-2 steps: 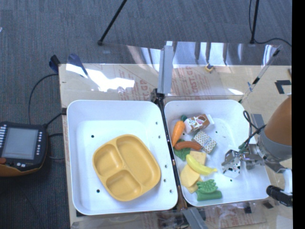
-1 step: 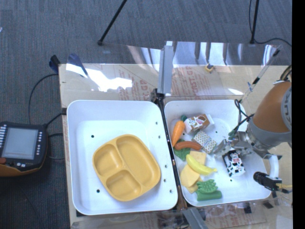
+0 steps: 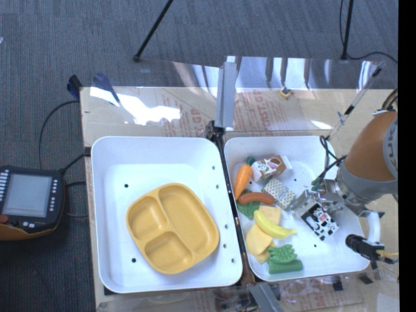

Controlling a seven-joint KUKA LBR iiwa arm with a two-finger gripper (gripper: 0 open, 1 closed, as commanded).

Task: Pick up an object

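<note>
a: how far along is it looking?

b: the pick is not done, i'd judge. nothing is hanging clear of the right bin (image 3: 338,259); the arm (image 3: 370,161) is reaching in over its right edge, and the tool (image 3: 316,203) is sitting low by a black-and-white patterned block (image 3: 320,221). i cannot tell its state.

a: and the rest?

b: in the left bin (image 3: 110,168), a glossy yellow divided plate (image 3: 171,227). toward the right bin's left edge, smooth plastic food: curved banana (image 3: 272,225), tapered carrot (image 3: 242,179), bumpy green piece (image 3: 284,259).
</note>
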